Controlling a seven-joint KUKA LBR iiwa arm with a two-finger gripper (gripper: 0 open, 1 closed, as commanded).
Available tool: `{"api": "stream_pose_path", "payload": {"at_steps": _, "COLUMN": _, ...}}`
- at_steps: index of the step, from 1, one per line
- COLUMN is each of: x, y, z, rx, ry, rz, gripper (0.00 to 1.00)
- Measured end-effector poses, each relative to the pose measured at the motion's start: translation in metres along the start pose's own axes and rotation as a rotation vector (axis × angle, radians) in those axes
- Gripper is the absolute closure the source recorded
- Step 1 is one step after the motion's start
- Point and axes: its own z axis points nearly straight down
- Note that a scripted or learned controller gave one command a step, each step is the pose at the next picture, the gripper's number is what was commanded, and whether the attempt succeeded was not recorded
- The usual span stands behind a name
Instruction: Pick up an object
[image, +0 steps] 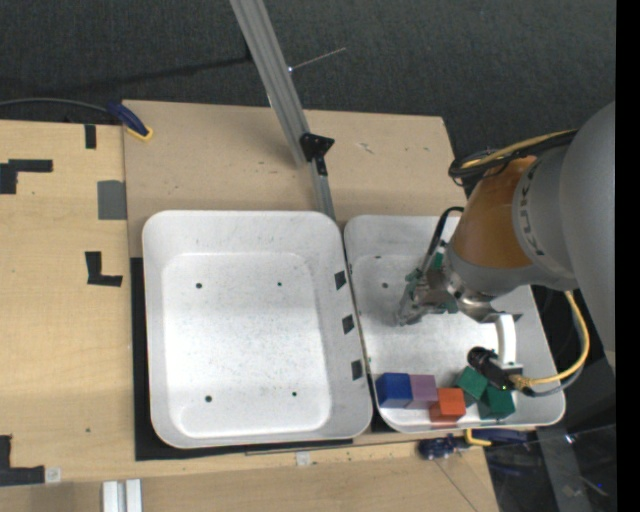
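Camera view: arm (520, 225) reaches in from the right, claw (412, 310) down over the right bin (390, 235) floor, mid-bin. Can't tell the claw's opening, too blurred. Blocks sit clustered at that bin's near edge: blue (394, 389), purple (424, 388), orange (449, 403), green (486, 393). All apart from the claw. Left bin (160, 300) beside it on the counter (200, 150).

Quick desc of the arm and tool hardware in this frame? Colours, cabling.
Thick grey arm with an orange band above the wrist. Small dark metallic tool with green bits. Yellow and black cables loop around the arm; a white bracket and black connector sit beside the wrist.
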Motion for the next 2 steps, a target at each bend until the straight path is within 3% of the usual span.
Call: {"api": "stream_pose_path", "payload": {"at_steps": 2, "x": -0.006, "y": 0.007, "z": -0.094, "rx": -0.007, "ry": -0.002, "rz": 0.001, "gripper": 1.00}}
